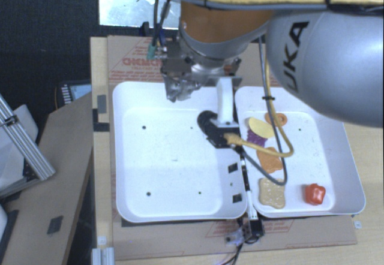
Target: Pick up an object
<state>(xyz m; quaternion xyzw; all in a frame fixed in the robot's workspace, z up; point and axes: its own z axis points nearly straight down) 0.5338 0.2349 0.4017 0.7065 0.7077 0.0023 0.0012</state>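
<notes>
The right bin [336,156] holds several small toy foods. A yellow piece [259,125] lies on a purple piece [258,137], with a small orange piece [277,119] just behind them. A larger orange piece [271,160] sits mid-bin. Toward the front lie a beige toast-like slab [271,193] and a red pepper [314,193]. My gripper [178,86] hangs from the orange-banded wrist over the far edge of the left bin [162,162], well left of all the food. I see nothing in it.
A black fitting [211,127] with a white post [225,102] sits where the two bins meet. A yellow cable [264,148] loops over the right bin's food. The big grey arm [336,48] covers the upper right. Cardboard [129,63] lies under the bins.
</notes>
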